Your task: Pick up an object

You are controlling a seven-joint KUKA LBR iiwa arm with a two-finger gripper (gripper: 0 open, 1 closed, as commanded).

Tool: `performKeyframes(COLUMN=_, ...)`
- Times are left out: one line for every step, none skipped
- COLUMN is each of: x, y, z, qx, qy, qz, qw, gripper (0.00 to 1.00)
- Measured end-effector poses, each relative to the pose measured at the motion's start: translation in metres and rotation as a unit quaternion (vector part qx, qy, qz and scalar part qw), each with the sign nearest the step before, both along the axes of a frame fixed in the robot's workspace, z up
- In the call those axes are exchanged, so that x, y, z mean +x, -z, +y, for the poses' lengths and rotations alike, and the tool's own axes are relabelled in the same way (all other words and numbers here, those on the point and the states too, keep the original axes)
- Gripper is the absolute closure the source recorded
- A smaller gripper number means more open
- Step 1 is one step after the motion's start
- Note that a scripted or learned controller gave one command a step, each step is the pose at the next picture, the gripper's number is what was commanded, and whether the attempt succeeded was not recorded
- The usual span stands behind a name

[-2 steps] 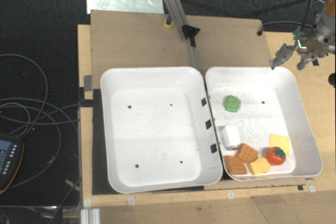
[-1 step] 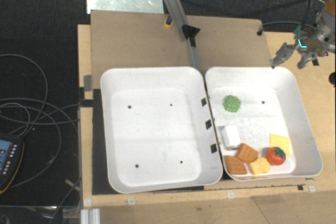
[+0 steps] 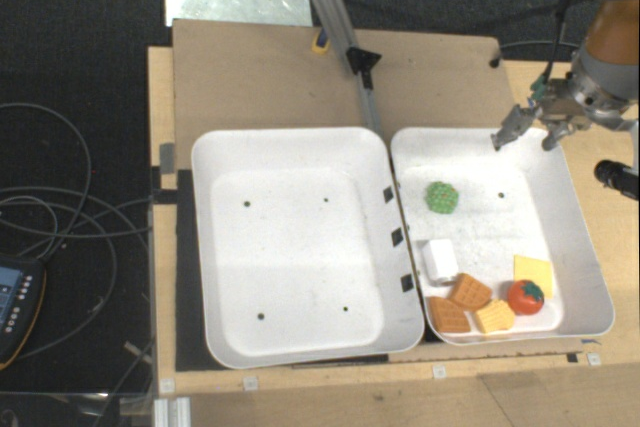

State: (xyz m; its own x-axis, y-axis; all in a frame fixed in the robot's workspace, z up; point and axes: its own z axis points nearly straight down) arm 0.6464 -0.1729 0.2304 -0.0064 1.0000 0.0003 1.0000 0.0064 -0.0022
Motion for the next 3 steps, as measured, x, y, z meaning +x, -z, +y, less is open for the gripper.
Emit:
performKeyframes(x=0.001, y=0.062, z=-0.002, qx=0.0001, qy=0.002, qz=0.001, qw=1.0000, gripper=0.00)
performKeyframes(x=-0.001, y=0.124, z=-0.006, qx=0.0001, qy=0.003, qz=0.001, qw=1.0000, gripper=0.00)
performKeyframes(x=0.001, y=0.108, z=-0.006, qx=-0.0007, qy=0.003, qz=-0.004, qw=1.0000, gripper=1.00)
